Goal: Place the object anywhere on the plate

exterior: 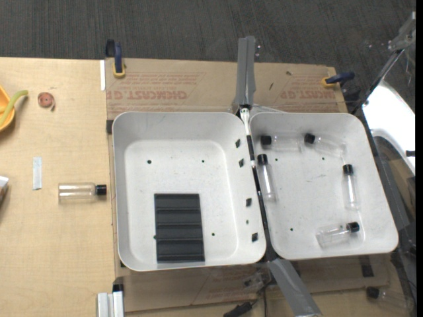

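A black ridged plate lies flat in the front middle of the left bin. Several clear vials with black caps lie on their sides in the right bin. One vial lies along that bin's left wall. Two more lie near the back wall. Another lies by the right wall, and one rests at the front right corner.
A further clear vial lies on the wooden bench left of the bins. A yellow object and a small brown disc sit at the far left. Clamps hold the cardboard behind the bins. A white curved body stands at the right edge.
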`<state>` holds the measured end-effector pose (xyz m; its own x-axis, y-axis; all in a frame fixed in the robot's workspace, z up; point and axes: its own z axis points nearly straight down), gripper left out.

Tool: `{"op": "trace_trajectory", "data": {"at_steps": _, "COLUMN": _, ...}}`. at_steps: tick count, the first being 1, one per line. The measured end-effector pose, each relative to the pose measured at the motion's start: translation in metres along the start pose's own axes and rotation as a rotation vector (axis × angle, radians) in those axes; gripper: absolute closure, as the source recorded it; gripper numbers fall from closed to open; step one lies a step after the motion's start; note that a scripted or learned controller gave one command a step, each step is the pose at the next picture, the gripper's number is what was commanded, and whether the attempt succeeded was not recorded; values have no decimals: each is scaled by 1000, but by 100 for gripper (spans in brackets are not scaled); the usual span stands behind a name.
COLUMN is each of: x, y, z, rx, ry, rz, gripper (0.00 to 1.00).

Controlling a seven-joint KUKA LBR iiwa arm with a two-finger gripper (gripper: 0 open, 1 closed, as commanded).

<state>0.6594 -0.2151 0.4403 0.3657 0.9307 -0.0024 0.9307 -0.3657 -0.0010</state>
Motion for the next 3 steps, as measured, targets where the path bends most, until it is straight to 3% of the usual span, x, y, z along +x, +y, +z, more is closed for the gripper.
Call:
{"op": "trace_trajectory", "data": {"at_steps": 1, "x": 95, "y": -38, "z": 0, "rx": 3, "ry": 0, "rz": 225, "gripper": 0}}
{"op": "trace_trajectory", "data": {"at_steps": 2, "x": 3, "y": -1, "z": 1, "rx": 2, "ry": 0, "rz": 399, "gripper": 0}}
{"op": "trace_trajectory", "data": {"at_steps": 3, "x": 56, "y": -32, "z": 0, "rx": 4, "ry": -1, "rz": 573, "gripper": 0}}
